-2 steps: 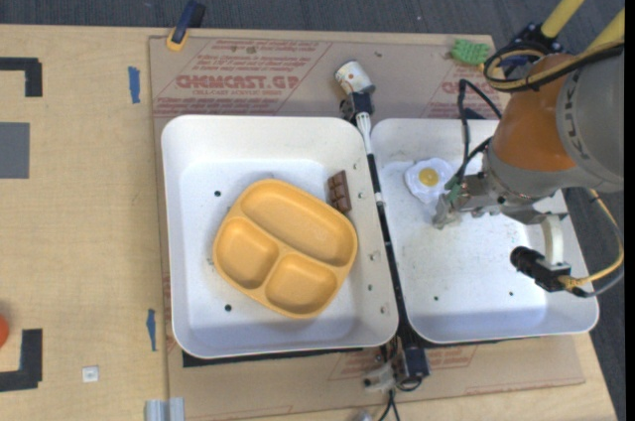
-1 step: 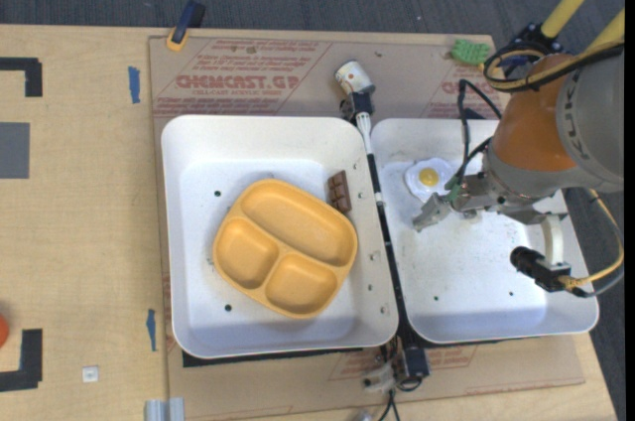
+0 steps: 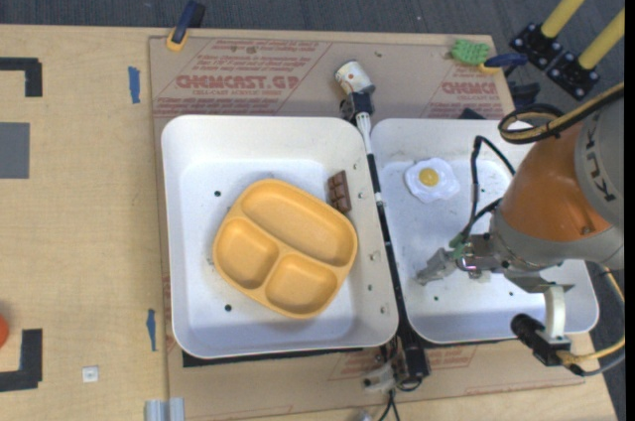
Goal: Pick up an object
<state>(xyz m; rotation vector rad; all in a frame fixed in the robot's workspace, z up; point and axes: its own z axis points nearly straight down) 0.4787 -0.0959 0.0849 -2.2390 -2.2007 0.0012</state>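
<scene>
Hand (image 3: 429, 270), grip state unclear, hovers below the fried egg (image 3: 430, 179).

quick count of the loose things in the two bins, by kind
Divided yellow plate: 1, in the left bin
Brown bar: 1, in the left bin
Toy fried egg: 1, in the right bin
Total: 3

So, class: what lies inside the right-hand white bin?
A fried egg toy lies near the back of the right bin. The gripper reaches in over the floor. The arm covers the bin's right part, so anything beneath stays hidden.
</scene>
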